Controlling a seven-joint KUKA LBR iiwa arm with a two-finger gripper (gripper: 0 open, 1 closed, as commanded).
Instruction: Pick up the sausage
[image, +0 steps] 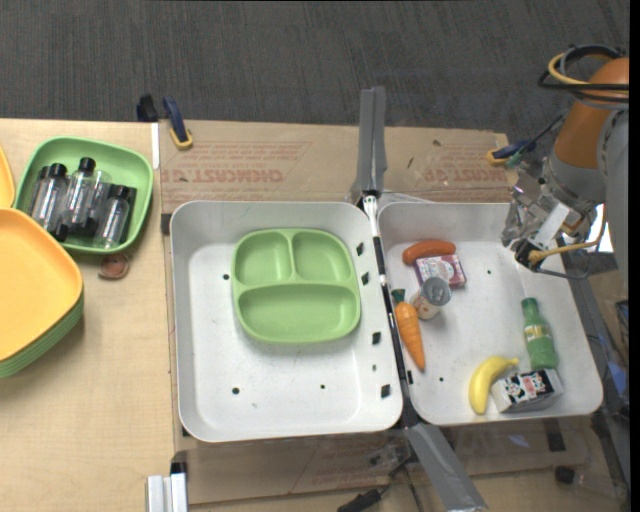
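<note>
On the bench, the right bin (590, 385) holds the sausage (429, 250) at eleven o'clock, soft and slippery, best pinched across its middle; the gripper (533, 232) waits at two o'clock.

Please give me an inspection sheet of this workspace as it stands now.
Surface: wooden bench bearing two white bins, left bin and right bin, side by side.
Job's things: sausage lies at the right bin's upper left, touching a small packet; nothing grips it.
Clutter: carrot, can, green bottle, banana and carton in the right bin; green divided plate in the left bin.
Grippers: tool over the right bin's upper right edge, apart from the sausage.
Cables: yellow loop above the arm.
Surroundings: green tray of vials, stacked orange plates, cardboard.
</note>
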